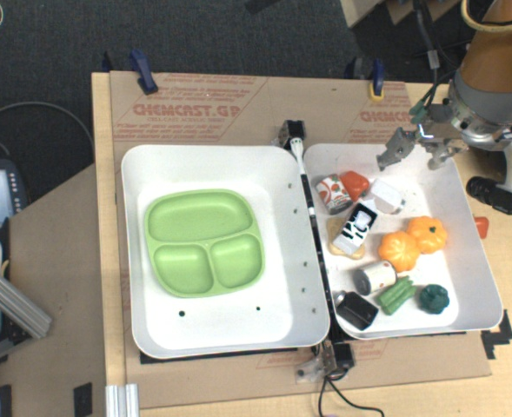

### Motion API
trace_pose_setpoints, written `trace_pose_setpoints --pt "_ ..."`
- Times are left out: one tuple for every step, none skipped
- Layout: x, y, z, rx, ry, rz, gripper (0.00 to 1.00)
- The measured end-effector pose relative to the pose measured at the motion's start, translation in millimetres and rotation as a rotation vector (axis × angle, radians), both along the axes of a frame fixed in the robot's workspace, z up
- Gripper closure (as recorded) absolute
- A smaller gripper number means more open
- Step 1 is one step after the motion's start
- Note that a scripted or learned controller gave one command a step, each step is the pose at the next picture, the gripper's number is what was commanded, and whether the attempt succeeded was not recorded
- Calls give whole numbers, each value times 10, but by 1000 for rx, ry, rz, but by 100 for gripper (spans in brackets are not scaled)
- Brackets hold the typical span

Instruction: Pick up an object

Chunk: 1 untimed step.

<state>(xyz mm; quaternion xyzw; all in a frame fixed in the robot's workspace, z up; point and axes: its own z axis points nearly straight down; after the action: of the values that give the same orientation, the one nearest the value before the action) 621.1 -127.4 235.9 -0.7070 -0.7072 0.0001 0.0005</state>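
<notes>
Fingers [397, 148] spread apart with nothing between them, one grey finger angled down-left over the upper rim of the right bin [475, 233], the other nearer the wrist. Gripper [419, 146] hangs above the bin's top edge, clear of the contents. Arm [490, 68] enters from the upper right, orange band above the grey wrist.

Right bin, contents clustered from centre to lower edge:
- small white block [387, 196], nearest the fingers, just below them
- red piece [354, 182] beside a red-and-white can [330, 194] near the left wall
- black-and-white carton [357, 226] lying on a tan flat piece [342, 237]
- two orange pumpkin-like toys, one [426, 234] touching the other [398, 249]
- white cylinder [376, 278] on its side, dark end facing left
- green pod-shaped toy [397, 295] just beside the cylinder
- dark green broccoli-like toy [433, 298] near the lower right corner
- black item [356, 309] at the lower left corner

Left bin [142, 233]: one light green divided tray [205, 241], three compartments, nothing in them, lying flat near the bin's middle.

Both bins sit side by side, touching along a dark centre seam, on a cardboard sheet [195, 102] on the tabletop [56, 259]. Blue clamp [142, 70] at the sheet's top left edge; another clamp [376, 78] at top right. Small orange bit [481, 226] lies outside the right bin's right wall.
</notes>
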Motion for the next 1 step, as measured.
trace_pose_setpoints --pt "-328 27 -1128 -4 -15 1 0"
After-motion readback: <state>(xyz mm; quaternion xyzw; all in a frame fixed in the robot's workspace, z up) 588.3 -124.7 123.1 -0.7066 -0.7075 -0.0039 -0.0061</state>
